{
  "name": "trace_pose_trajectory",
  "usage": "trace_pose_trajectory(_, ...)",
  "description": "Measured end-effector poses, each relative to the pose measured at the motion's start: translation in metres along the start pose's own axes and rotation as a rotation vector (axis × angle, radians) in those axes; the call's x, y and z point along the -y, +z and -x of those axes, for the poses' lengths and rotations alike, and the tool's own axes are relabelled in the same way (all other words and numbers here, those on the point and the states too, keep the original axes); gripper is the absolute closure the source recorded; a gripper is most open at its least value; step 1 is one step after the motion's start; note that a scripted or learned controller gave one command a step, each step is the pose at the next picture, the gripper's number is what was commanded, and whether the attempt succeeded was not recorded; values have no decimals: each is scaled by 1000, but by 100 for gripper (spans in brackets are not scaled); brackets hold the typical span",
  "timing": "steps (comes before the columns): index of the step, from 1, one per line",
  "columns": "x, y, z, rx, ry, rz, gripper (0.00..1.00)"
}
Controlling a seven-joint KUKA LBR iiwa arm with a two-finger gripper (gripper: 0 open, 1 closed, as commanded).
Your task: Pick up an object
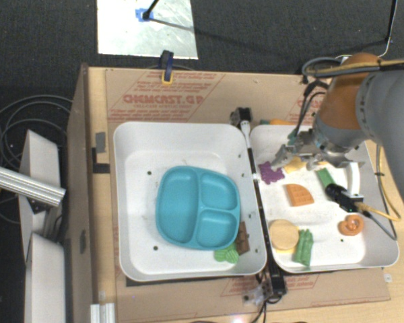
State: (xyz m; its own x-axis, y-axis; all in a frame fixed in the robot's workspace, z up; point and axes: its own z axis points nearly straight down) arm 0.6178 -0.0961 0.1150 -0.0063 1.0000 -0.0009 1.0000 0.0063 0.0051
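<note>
Near edge: bench topped with brown cardboard, red print. Two white bins on it, side by side.
Left bin: blue plate; green scrap and brown scrap at near right corner.
Right bin: tan disc, green piece, orange ring, orange wedge, purple piece.
Hand above far left of right bin, over yellow piece; open or closed, cannot tell.
Left of bench: cables on dark carpet.
Beyond: shiny sheet.

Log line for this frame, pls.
gripper: over right bin, far side | nearest: purple piece | left bin: blue plate | grasp: unconfirmed
</note>
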Motion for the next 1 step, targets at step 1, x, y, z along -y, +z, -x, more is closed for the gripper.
trace_pose_trajectory(1,113,32,27,-2,11,-13,0)
